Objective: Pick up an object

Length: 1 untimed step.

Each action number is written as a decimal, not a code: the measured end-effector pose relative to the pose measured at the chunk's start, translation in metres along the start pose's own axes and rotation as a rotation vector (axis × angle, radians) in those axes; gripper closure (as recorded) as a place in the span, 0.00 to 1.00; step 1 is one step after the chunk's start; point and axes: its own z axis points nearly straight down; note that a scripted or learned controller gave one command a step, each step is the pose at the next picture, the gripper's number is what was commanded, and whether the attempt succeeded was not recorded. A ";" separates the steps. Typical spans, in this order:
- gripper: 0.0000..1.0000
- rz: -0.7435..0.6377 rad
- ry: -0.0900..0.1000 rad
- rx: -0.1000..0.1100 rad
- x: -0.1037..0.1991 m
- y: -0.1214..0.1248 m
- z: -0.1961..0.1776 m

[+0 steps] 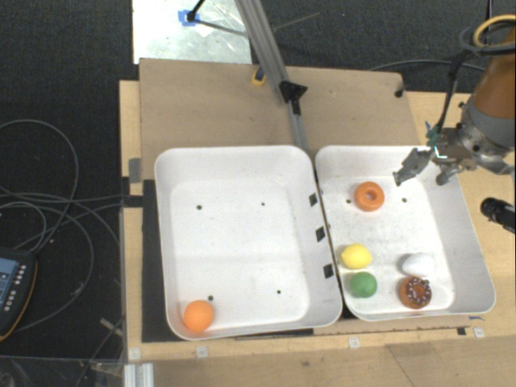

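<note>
While my claw (425, 168) hangs open and empty, I see the orange ring (369, 196) lying flat, hole upward, no long axis.

Both bins, left (173, 216) and right (463, 240), look like smooth white plastic with a soft sheen, and the bench (339, 107) beneath is matt, pale wood or board, while the floor (56, 63) at upper left looks like rough dark carpet. The pole (262, 35) crossing the top looks like brushed grey metal. In the right bin the yellow ball (356, 256) and green ball (364, 285) look smooth and slightly glossy, the orange ring (369, 196) matt; the orange ball (197, 315) at lower left looks smooth too.
</note>
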 end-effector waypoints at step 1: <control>0.00 0.001 -0.001 -0.004 0.000 0.001 -0.002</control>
